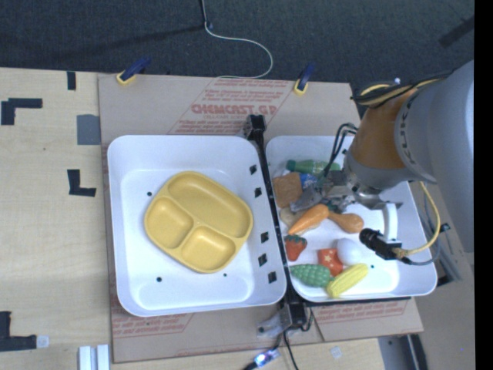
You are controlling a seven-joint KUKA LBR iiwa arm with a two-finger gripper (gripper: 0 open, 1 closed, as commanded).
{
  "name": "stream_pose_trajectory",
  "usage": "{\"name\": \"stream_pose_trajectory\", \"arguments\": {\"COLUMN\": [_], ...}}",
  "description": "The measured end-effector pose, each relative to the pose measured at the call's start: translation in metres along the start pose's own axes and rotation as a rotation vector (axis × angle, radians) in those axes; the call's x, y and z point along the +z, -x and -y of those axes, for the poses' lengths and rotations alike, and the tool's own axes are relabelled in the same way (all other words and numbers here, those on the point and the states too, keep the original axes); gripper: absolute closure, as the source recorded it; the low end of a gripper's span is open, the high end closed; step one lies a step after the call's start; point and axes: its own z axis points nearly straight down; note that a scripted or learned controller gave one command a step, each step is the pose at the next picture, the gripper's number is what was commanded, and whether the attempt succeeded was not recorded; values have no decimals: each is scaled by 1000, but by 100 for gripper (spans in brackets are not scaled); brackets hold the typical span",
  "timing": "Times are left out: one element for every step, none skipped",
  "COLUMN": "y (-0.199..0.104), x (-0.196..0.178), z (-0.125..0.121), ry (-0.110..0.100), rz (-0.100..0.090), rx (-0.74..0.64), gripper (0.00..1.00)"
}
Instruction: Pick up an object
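While the arm (420, 141) reaches in from the right, its gripper (314, 199) hangs low over the upper middle of the right bin (416, 284), right at the toy food pile. Whether the claw is spread or pinching I cannot tell; dark hardware blurs into the clutter. Just beneath it lie the toy carrot (310, 219), a brown slice (287, 188) and a green item (306, 166); corn cob (347, 279), green pod (311, 274) and strawberry (295, 247) sit nearer the front. Left bin (127, 206) holds a yellow divided plate (198, 220).

Judged step: descent onto the carrot cluster, grasp not yet confirmed. Next move calls for closing on one item, then lifting straight up clear of its neighbours
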Motion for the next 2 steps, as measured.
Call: {"name": "stream_pose_trajectory", "arguments": {"y": [0, -10], "x": [-13, -68], "z": [-2, -4], "ry": [8, 4], "rz": [2, -1], "rx": [0, -1], "gripper": [100, 100]}}
